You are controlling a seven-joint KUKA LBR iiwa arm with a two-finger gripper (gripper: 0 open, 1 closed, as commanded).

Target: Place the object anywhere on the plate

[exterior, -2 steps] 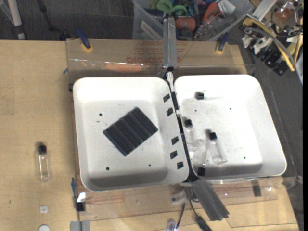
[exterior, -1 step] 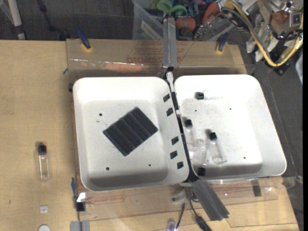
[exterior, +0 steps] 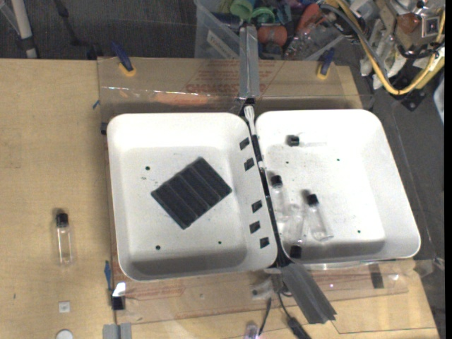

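Vials (exterior: 311, 210) are lying in the right bin (exterior: 367, 129), clear glass with black caps, clustered near its left wall toward the near edge; I am counting what looks like three or four, though the glass is so faint against the white that I may be miscounting. One small black piece (exterior: 293, 140) is sitting apart near the far side of that bin, possibly a loose cap. The plate (exterior: 191, 192), a dark ribbed square turned like a diamond, is resting in the middle of the left bin (exterior: 127, 140) and nothing is lying on it.

So I am judging the task as not yet begun: no object is on the plate, and none is being carried. As for my tool, I cannot tell whether it is apart or together. What is left is the whole job: reaching into the right bin, closing on one vial, lifting it across the divider (exterior: 255, 182) between the bins and setting it down on the plate.

Another vial (exterior: 63, 237) is lying on the bench (exterior: 49, 133) well left of both bins, near the near-left corner.
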